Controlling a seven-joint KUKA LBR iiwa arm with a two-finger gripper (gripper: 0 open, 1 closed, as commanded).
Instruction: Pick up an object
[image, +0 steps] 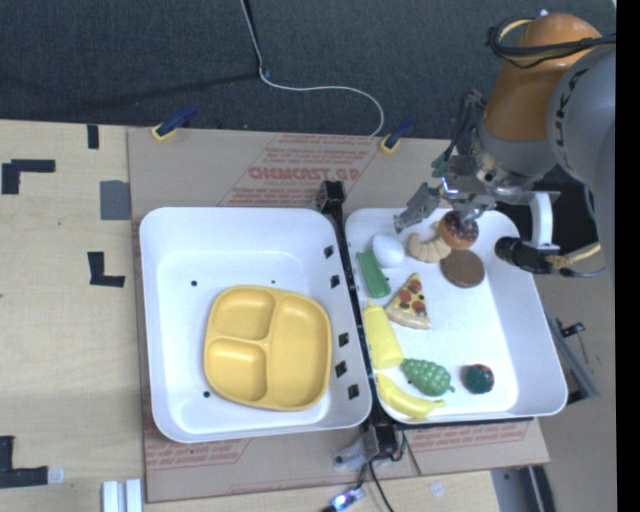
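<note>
The gripper is positioned low over the right bin's far corner, directly above a croissant and doughnut, presumably for grasping; finger state cannot be determined.

bench | cardboard sheet on it | two white bins atop

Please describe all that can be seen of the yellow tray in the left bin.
The tray is pale yellow and looks like matte plastic, a rounded square with three shallow compartments: one long on the right, two smaller on the left. It lies flat, right side up, slightly rotated, on the floor of the left bin, toward the front. Nothing lies in it.
</note>
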